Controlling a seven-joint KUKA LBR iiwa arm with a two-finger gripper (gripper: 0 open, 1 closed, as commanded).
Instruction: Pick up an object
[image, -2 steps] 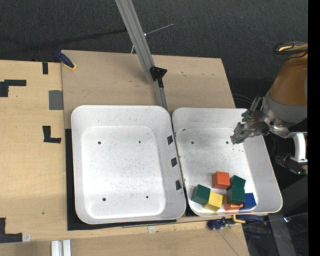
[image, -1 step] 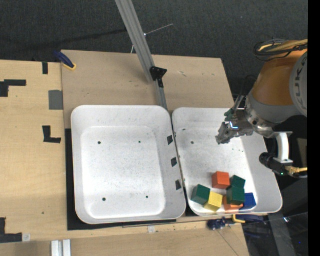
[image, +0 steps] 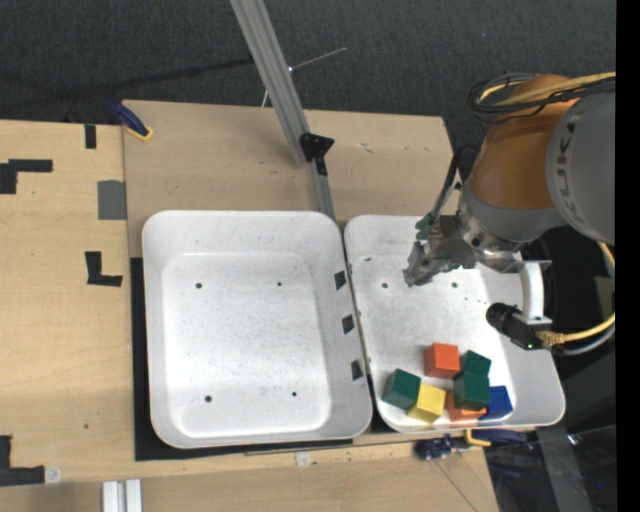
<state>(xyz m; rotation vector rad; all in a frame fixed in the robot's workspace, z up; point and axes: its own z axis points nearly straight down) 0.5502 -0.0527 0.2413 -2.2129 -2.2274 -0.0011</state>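
Blocks (image: 448, 385) clustered lower right of frame in right bin (image: 385, 300); small, rigid, likely light, flat-sided. Orange block (image: 441, 358) on top looks easiest, taken across opposite faces. Hand (image: 428, 262) hovers above bin's upper part, empty; open or closed, cannot tell.

Legible text: one item, dark letters reading partly "KU", run vertically on the grey arm housing (image: 590, 170) at three o'clock of the frame, remainder cut off; no other labels, numbers or signs readable.
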